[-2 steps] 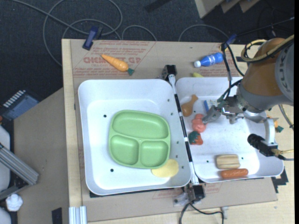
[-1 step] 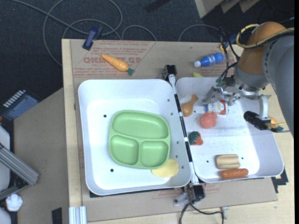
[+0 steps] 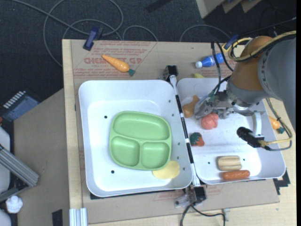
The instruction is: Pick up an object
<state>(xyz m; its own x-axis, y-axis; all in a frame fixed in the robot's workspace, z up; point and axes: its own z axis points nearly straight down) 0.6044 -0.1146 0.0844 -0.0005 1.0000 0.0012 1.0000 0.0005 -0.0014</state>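
My two-finger gripper hangs low in the right white bin, toward its upper left corner, metal parts bunched so that I cannot tell how the jaws stand. The round salmon-pink soft toy lies just below me, toward the bin's near edge, touching or almost touching my tip. It is roundish, with no clear long axis, so I judge a small shift toward it matters more than wrist turn. The tan bread-roll toy lies well apart near the bottom edge.
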